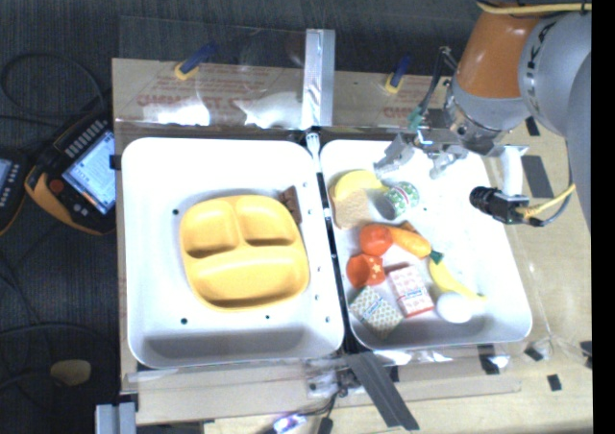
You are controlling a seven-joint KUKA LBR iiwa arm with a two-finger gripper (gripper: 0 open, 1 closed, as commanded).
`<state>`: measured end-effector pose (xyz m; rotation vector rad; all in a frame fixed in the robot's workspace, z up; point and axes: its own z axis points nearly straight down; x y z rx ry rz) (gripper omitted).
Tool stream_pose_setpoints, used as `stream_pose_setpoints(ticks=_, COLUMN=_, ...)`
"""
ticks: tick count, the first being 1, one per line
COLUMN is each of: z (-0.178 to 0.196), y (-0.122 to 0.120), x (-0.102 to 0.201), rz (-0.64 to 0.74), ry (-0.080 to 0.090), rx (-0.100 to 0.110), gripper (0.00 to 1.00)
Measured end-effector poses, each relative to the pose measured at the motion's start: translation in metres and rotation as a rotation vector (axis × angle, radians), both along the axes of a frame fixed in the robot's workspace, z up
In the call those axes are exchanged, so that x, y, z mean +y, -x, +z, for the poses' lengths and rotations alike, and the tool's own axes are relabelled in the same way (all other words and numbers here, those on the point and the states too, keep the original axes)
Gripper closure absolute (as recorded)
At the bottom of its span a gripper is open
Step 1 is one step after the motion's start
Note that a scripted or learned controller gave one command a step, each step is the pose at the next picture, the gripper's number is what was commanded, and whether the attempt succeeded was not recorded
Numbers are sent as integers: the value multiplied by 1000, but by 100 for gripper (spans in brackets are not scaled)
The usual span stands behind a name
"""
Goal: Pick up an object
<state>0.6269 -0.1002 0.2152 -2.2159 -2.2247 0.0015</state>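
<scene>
The red box [410, 290] and the green-and-white can [402, 197] carry print, but it is too small for me to read. My pincer [420, 156] hangs over the far part of the right bin [500, 259], fingers parted and holding nothing, with the can just below it beside a yellow sponge [352, 194]. The tomatoes [370, 254], banana [444, 277] and egg [455, 307] lie nearer the front, crowded and partly overlapping.
</scene>
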Motion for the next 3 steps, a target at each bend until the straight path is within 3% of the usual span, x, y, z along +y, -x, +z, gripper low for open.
stream_pose_setpoints(ticks=1, z=-116, y=4, x=-24, rz=45, ry=2, rx=-3, gripper=0)
stream_pose_setpoints(ticks=2, z=-106, y=4, x=-23, rz=45, ry=-1, rx=-3, gripper=100)
stream_pose_setpoints(ticks=3, z=18, y=-3, x=50, rz=-18, ry=1, rx=0, gripper=100)
